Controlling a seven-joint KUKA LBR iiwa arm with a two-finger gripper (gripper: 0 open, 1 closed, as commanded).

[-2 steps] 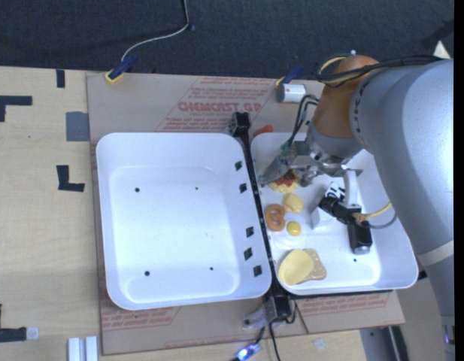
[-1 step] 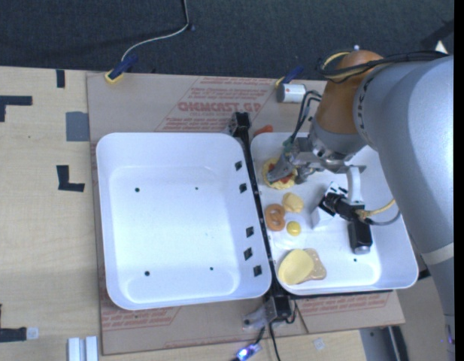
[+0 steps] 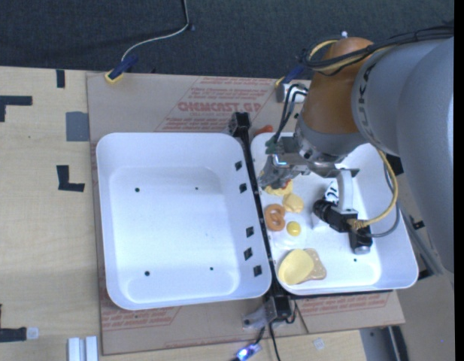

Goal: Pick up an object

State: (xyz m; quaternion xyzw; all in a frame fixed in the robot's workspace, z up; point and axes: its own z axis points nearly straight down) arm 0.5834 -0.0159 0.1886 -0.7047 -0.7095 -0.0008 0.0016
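Table carries a cardboard sheet, and the right bin sits on that; everything below is placed relative to the right bin.

Arm: comes in over the bin's far-right corner and bends down toward its left wall, prob. because all the loose objs. lie along that wall.

Left bin: butts against the right bin's left wall. It looks like the drop-off side, so not relevant yet.

End effector: low inside the right bin, far-left corner, hard by the left wall. Can't tell whether it's released or clenched, since the wrist hides the tip. No obj. visibly held.

Objs., all on the bin floor, left half:
- pale yellow chip-like piece, near end, w/ a tan scrap touching it on the side away from the left wall. Broad and flat, so prob. awkward to pinch.
- orange ring, mid-length, just beside the left wall.
- yellow lump, slightly farther from that wall, toward the far end.
- orange-yellow bit, far end, right at the end effector. Judged to be the pick target, given the end effector is parked on it.
- small yellow ball, mid-length, near the ring. Round, likely to roll if nudged.

Stage: approach/grasp attempt, nothing lifted. Wall proximity could block one side of the grasp.
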